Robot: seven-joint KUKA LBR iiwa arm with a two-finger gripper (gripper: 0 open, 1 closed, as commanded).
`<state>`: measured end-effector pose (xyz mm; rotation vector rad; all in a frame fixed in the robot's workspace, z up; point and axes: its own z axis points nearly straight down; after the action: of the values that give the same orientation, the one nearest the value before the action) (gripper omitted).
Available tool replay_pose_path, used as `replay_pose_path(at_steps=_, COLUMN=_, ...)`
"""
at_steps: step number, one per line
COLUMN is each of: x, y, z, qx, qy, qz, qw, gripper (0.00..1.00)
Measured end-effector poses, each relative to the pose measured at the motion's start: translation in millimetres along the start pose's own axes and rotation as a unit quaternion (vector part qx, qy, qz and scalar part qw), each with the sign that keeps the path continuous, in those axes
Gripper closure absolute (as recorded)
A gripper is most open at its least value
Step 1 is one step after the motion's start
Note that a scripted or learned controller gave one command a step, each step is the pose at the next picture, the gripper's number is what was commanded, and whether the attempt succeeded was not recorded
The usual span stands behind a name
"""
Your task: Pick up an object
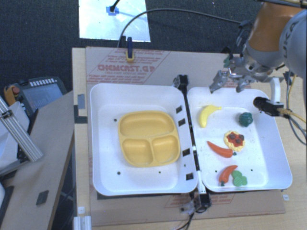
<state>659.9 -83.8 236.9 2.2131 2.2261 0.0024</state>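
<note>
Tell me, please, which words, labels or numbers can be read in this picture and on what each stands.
"CHEMCAST G P": red print on the brown sheet behind the left bin; the last letters are uncertain.
Fainter red print beneath it and near the front edge: too blurred to read.
Handheld pendant at left: screen and keys too small to read.

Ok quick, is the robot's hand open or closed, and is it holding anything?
Hand: open, holding nothing, hanging over the far edge of the right bin, above the banana.

A robotics lab: teach pendant beside a cardboard-topped bench on dark carpet.
</note>
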Motion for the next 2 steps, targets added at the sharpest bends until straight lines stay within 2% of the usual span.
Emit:
replay_pose_path(at_steps=1, x=8.2, y=6.0, z=48.4, qx=0.000, qy=0.000, qz=0.000, qw=1.0000, gripper=0.00)
replay_pose_path(at_steps=2, x=-0.2, y=4.9, z=91.4, qx=0.000, qy=0.000, qz=0.002, qw=1.0000, gripper=0.00)
